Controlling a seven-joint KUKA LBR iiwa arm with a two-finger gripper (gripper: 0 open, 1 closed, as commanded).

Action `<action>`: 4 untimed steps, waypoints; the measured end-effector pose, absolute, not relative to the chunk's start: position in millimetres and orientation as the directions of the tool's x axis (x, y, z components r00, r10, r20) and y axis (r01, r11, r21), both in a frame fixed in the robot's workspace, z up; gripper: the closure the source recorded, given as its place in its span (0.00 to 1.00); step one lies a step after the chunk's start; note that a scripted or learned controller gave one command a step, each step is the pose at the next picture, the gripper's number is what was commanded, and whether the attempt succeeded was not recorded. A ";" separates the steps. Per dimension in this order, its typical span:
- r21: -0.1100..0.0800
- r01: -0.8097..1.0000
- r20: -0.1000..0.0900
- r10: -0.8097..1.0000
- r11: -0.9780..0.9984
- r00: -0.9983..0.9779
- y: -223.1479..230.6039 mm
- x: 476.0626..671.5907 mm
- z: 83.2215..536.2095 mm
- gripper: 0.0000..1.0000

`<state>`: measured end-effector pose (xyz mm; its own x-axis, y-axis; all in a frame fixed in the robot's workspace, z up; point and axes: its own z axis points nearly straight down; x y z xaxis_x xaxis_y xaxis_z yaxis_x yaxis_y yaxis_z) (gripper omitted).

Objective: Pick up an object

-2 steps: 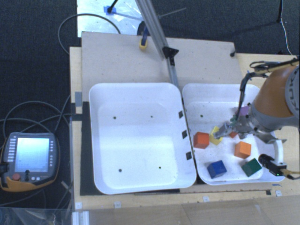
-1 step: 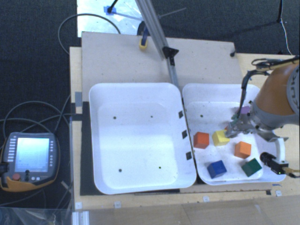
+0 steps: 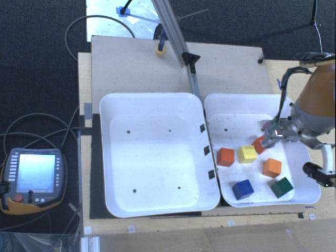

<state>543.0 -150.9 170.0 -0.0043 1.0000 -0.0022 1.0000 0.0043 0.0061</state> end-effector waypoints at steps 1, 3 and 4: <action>0.007 1.000 -0.002 1.000 0.005 -0.005 -145.6 538.1 229.5 1.00; 0.004 1.000 0.001 1.000 0.010 -0.010 -90.2 563.7 290.4 1.00; 0.001 1.000 0.002 1.000 0.010 -0.010 -41.1 582.7 267.1 1.00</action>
<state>582.7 -41.1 267.1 -0.0103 0.9999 0.0017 0.9999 0.0103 0.0008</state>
